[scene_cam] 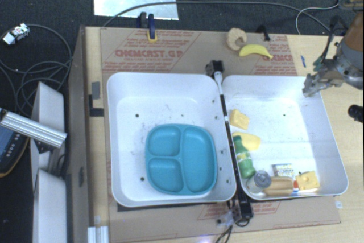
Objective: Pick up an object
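One gripper [314, 83] hovers at the right bin's [318, 122] far right corner, nothing visibly in it.

Whether it is wide or narrow, I cannot tell from up here. Down in that bin's near end sit a green bottle [244, 160], two yellow cheese wedges [239, 119], a bread roll [277, 186] and a small box [282, 170], well apart from the gripper. The left bin [131, 99] holds a blue divided plate [181, 158]. A banana [255, 51] lies on the cardboard beyond.
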